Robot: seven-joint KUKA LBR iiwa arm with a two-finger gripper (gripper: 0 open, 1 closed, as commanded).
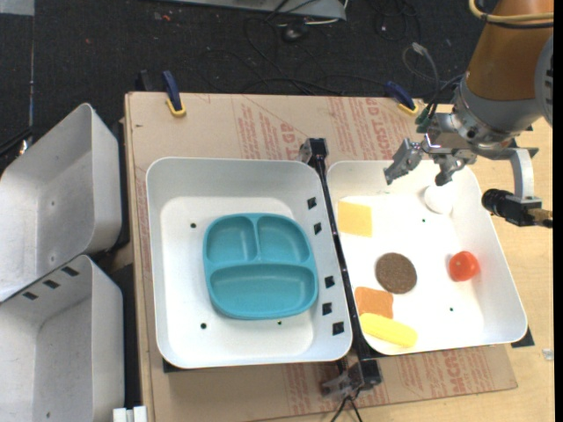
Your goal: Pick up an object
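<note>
Arm: the grey arm [506, 55] with its orange band is reaching in from the right, hanging over the far edge of the right bin.
Gripper: the gripper [424, 170] is hovering above the far part of the right bin [501, 280], its two fingers spread apart and gripping nothing.
White piece: a small white object [437, 199] is lying just beside the gripper's right-hand finger, on the bin floor; its shape is hard to make out against the white.
Yellow square: a flat yellow square [355, 218] is lying near the bin's left wall, below the gripper.
Brown disc: a round brown disc [396, 272] is sitting in the middle of the right bin.
Red ball: a small red ball [463, 265] is resting to the right of the disc, apart from it.
Orange piece: an orange block [374, 301] is lying at the near left, touching a yellow oblong [389, 330] just in front of it.
Left bin: the left bin [176, 192] is holding a teal divided tray [259, 265], lying flat in its middle.
</note>
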